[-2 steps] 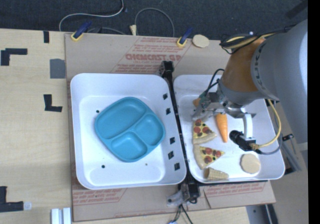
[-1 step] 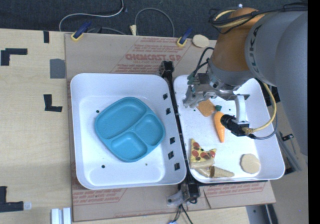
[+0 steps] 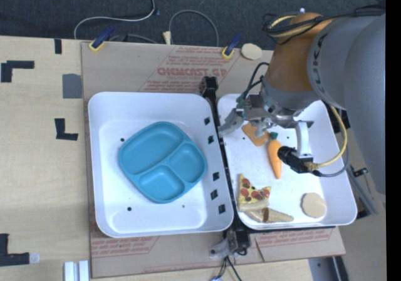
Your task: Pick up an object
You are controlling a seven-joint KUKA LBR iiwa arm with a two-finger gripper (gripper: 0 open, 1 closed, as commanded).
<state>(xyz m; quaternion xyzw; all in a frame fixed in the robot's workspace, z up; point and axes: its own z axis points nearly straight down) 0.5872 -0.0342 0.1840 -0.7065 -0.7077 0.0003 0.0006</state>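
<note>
A toy carrot (image 3: 274, 158) lies in the right bin (image 3: 332, 211), at five o'clock from the gripper (image 3: 254, 120), whose finger state I cannot tell; a good pick probably means centring over the carrot, clear of the pizza slice (image 3: 252, 194).

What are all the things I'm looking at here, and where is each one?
Bins: two, white, side by side on the bench.
Divided plate: one, blue, in the left bin.
Carrot: one, orange, in the right bin, just below the hand.
Pizza slice: one, yellow with red spots, near the right bin's front.
Round biscuit: one, tan, right bin's front right corner.
Clamps: two, blue and yellow, on the cardboard's back edge.
Arm: one, grey with an orange band, over the right bin.
Hand: one, low over the right bin.
</note>
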